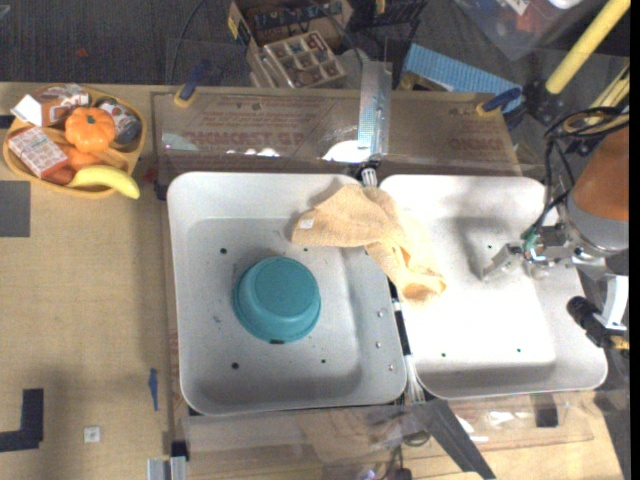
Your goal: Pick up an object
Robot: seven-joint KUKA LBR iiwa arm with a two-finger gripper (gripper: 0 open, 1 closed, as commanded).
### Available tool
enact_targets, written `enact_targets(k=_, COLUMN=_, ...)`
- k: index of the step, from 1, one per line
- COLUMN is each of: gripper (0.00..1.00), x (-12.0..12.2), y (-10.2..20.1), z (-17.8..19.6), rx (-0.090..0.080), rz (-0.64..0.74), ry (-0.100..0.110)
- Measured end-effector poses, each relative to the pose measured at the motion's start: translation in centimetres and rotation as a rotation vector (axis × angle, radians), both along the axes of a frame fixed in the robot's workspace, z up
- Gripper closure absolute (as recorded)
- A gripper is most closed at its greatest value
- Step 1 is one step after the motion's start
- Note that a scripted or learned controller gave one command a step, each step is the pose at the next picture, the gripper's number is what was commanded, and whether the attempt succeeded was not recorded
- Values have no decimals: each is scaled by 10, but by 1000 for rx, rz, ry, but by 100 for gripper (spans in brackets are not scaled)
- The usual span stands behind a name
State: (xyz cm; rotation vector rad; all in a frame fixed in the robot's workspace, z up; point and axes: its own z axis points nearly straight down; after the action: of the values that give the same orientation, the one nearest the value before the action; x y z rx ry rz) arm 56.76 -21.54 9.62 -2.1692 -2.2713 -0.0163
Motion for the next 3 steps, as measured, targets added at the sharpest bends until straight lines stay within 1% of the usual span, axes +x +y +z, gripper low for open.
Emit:
enact_targets(k=1, gripper=0, x=36, y=13, z=80, rx=-10, rz=52, ry=3)
enact_targets(k=2, gripper=0, x=41, y=86, z=-1, rx=-9, rz=133, ry=4)
enact_targets(k=3, gripper=0, x=55, y=118, z=41, rx=-9, rz=-71, ry=4)
